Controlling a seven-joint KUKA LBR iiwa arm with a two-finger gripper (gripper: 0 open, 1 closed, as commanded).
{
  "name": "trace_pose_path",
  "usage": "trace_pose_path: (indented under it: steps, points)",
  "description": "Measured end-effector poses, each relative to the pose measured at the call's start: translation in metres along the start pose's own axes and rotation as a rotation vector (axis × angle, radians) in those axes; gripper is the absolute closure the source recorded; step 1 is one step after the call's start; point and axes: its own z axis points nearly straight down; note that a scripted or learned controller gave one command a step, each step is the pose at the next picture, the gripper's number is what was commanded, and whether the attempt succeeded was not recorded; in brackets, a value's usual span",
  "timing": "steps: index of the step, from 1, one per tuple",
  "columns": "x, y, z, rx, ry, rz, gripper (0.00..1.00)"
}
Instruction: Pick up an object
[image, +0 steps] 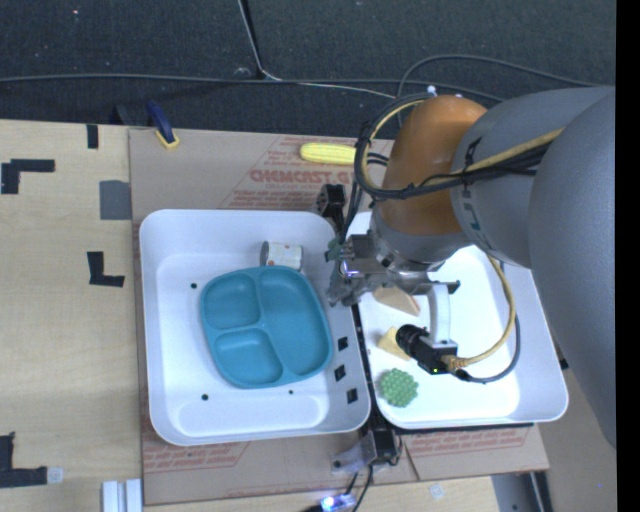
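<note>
My gripper (347, 272) hangs over the ridge between the two bins, at the right bin's (520, 400) left edge, under the orange wrist band. Just right of it lies a cream wedge (399, 299), partly covered by the wrist. Below that sits a yellow piece (391, 342) beside a black fitting on the arm. A green bumpy ball (398, 386) rests near the right bin's front left corner. In the left bin (170, 300), a blue divided plate (265, 325) lies flat, with a small white and red can (282, 254) at its far edge.
A yellow banana-like object (328, 153) lies on the cardboard behind the bins. The arm's body covers much of the right bin's far half. A yellow hose (500, 345) loops over that bin. Cables run behind the bench.
</note>
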Motion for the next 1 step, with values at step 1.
trace_pose_path:
  steps: [1]
  points:
    - [0.0502, 0.0132, -0.0104, -0.001, 0.002, -0.003, 1.00]
